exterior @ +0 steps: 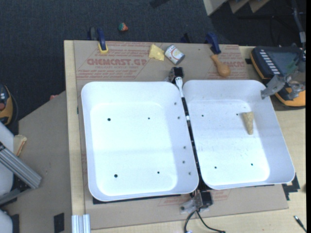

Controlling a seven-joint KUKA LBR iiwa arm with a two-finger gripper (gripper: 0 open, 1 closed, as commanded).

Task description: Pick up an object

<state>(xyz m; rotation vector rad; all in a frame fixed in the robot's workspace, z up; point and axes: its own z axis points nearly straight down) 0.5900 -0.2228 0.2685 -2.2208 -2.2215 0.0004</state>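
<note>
Cone (248, 123) is the best name for the one small tan thing lying in the right bin (272, 176), near its far right side, with its thin end pointing toward the top of the picture. The left bin (97, 178) sits just beside it, and their edges touch in the middle. The cone looks light and hard, maybe a bit crumbly, so I think a soft pinch across its fat lower part would work best. It may roll on the smooth floor. At the right edge a grey metal piece (273, 87) pokes in over the bin's corner. It may be part of the gripper, but it is cut off and I cannot tell how it is set. The small things on the board (146, 62) behind the bins are too tiny to name.
</note>
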